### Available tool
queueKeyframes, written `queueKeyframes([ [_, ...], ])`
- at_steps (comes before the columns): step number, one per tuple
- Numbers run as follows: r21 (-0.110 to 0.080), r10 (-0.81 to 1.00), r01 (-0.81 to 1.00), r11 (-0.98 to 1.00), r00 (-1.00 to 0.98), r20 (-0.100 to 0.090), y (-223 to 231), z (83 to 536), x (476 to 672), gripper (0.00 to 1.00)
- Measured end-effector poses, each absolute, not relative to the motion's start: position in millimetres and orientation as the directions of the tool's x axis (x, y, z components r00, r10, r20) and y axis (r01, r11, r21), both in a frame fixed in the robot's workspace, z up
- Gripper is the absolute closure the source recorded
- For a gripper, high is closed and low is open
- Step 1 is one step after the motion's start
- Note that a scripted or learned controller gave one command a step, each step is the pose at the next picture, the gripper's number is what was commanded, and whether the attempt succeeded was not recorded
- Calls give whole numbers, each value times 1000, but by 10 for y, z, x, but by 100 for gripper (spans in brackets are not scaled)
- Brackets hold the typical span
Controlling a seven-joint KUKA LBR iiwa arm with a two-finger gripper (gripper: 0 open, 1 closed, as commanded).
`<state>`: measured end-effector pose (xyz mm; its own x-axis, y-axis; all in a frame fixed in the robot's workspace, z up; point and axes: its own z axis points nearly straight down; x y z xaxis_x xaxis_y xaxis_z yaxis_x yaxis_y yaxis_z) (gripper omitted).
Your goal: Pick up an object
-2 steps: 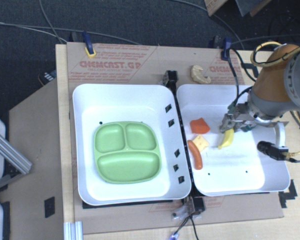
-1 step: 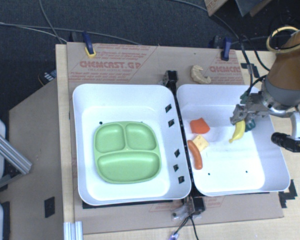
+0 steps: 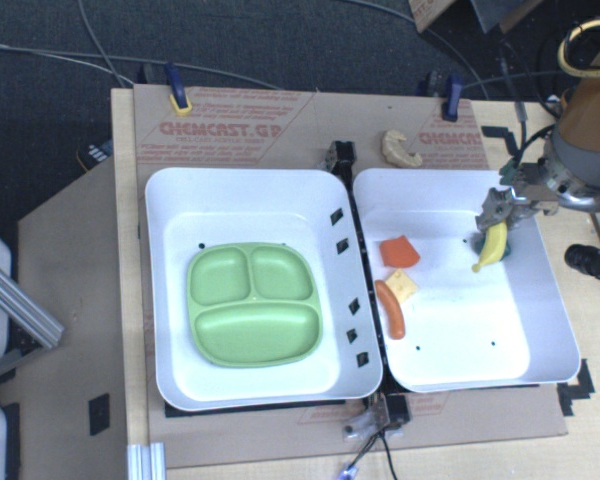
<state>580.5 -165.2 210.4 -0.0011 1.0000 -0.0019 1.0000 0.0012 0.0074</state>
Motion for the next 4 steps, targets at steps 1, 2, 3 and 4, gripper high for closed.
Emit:
queueKeyframes([
  [1,2,1000,1000,7,-7,2,-1014,2130,5884,100],
  [2,-1,1000,1000,6,-6,3,-385,2110,5929,100],
  [3,2,1000,1000,6,-6,2,142,2252,5942,100],
  [4,-3,1000,1000,6,-6,2,731,2173,5892,100],
])
